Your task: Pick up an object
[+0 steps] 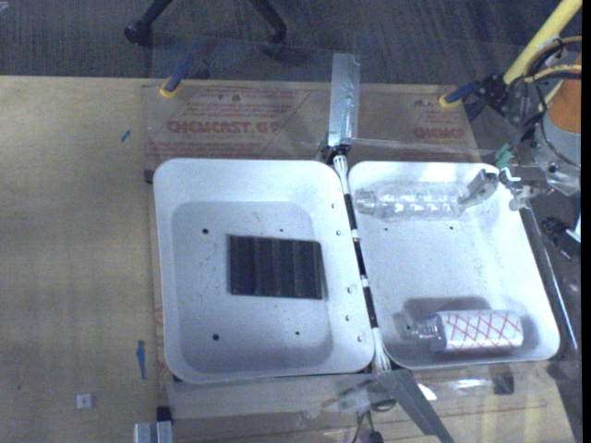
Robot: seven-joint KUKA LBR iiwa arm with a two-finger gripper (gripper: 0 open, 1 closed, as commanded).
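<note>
A clear crumpled plastic bottle lies on its side along the far wall of the right bin. My gripper reaches in from the right and sits at that bottle's right end, close to or touching it. A second bottle with a white label crossed by red lines lies near the right bin's front wall. A dark ribbed rectangular slab lies flat in the middle of the left bin.
The arm's wrist and its cables hang over the right bin's far right corner. A metal bracket stands behind the seam between the bins. Bare bin floor lies between the two bottles.
</note>
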